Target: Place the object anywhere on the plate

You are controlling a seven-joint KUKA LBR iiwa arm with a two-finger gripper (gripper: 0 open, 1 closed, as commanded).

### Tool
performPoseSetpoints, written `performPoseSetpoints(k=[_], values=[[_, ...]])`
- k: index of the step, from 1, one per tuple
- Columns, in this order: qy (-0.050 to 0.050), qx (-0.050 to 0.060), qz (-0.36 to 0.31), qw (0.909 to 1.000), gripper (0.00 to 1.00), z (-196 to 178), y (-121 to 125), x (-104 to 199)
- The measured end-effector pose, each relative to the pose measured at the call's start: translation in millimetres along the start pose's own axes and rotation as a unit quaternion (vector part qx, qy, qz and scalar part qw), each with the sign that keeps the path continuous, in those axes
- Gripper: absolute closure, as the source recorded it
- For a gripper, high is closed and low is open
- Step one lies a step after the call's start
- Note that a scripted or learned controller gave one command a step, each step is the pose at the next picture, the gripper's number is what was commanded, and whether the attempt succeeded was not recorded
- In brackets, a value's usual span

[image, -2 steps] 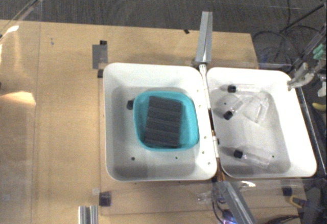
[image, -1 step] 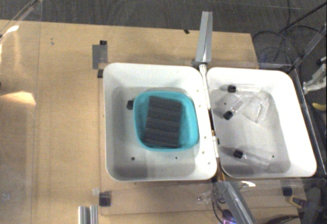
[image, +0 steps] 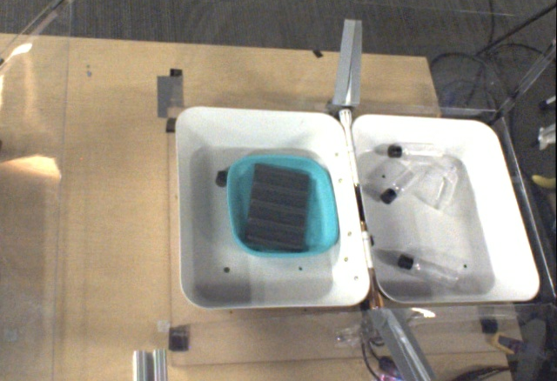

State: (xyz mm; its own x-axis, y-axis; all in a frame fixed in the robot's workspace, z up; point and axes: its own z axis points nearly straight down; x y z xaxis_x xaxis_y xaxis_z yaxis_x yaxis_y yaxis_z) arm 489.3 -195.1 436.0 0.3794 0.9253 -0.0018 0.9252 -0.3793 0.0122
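Teal plate (image: 324,205), centre frame, carries the ribbed dark block (image: 278,207); you should retreat without nudging it. Claw state: cannot tell.

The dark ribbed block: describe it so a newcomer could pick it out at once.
Start at the left bin of the two white bins. A turquoise plate sits in its middle, and the dark ribbed block lies on it. Unlike the clear, black-capped vials in the right bin, it is opaque, grey and grooved.

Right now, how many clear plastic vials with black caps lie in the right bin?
3: one clear black-capped vial at the back, one mid-left, one near the front. Transparent bodies blur; another may hide.
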Motion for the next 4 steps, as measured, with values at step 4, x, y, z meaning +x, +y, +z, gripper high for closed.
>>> performPoseSetpoints(k=[4], values=[[0.001,0.004,0.095,0.9954,0.0,133,-1,-1]])
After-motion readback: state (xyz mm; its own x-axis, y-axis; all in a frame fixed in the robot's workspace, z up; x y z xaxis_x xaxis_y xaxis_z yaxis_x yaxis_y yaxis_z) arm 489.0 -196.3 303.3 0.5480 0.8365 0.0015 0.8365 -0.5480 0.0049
